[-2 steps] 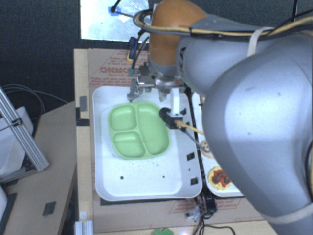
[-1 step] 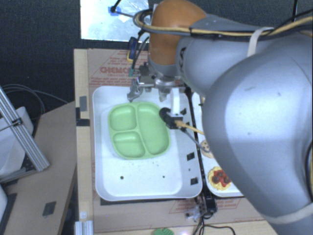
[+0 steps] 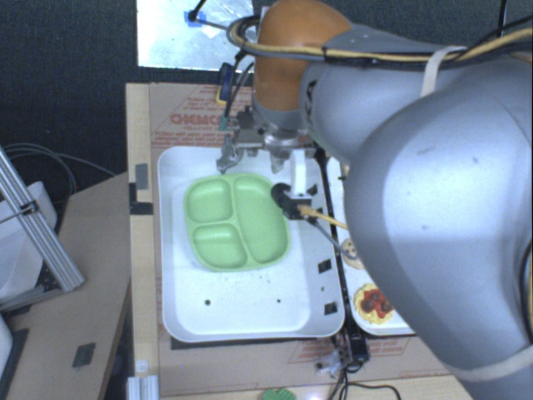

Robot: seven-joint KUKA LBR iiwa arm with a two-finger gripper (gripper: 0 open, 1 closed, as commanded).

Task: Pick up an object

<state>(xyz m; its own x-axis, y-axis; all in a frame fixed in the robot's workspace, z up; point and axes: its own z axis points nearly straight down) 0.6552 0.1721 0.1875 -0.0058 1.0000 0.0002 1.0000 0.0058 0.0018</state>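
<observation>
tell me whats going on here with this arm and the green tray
A grey robot arm reaches in from the right over the left bin. Its gripper hangs at the far edge of a green divided tray, which lies flat in that bin. Nothing shows between the gripper's tips, so the tray does not look picked up yet. The right bin is mostly hidden by the arm; a small plate of toy food peeks out there.

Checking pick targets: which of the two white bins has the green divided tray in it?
The left bin, fully in view. The green divided tray lies in its upper half, under the gripper. The right bin is mostly hidden behind the arm.
</observation>
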